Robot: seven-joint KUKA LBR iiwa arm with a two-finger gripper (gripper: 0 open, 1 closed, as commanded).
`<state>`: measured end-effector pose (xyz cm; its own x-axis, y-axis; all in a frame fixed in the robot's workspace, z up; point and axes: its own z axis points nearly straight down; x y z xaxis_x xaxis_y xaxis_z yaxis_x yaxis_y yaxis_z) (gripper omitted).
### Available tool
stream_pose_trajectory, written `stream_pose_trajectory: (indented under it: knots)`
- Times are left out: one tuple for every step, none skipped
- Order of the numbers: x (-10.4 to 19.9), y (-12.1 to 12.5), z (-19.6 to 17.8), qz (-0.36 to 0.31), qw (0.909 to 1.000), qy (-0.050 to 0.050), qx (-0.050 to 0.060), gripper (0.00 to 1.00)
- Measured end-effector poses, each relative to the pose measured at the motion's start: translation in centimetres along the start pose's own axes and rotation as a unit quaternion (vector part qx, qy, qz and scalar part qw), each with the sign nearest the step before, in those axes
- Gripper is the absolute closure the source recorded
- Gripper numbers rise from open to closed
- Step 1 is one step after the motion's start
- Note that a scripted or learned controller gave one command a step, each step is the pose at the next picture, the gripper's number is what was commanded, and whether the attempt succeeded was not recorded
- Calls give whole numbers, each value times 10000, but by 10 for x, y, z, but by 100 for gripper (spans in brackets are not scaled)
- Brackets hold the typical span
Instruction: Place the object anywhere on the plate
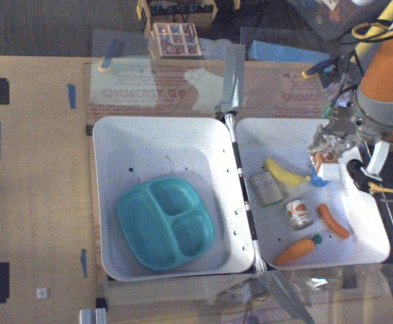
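On your left, the teal plate (165, 222) lies in the left bin (109, 140), and across the divider the right bin (375, 245) holds a grey sponge (268, 188), a banana (285, 173), a small can (298, 213), a carrot (295, 250) and a sausage (333, 221). The hand (326, 147) hangs over the bin's upper right, just beside the banana's right tip, where a small blue piece (318, 179) sits. You cannot tell whether its fingers are open or closed; the reddish thing (325, 155) under it is too blurred to make out.
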<state>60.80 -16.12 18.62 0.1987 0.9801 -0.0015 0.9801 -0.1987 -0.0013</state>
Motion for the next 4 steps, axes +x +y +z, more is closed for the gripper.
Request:
stream_pose_trajectory:
  knots:
    - [94, 6, 1, -444, 9990, 7, -19, 100]
    - [120, -52, 2, -999, 9950, 9, 8, 100]
    - [161, -85, 0, -1177, 9930, -72, -31, 100]
    - [198, -116, 2, -1529, 9882, 15, -19, 100]
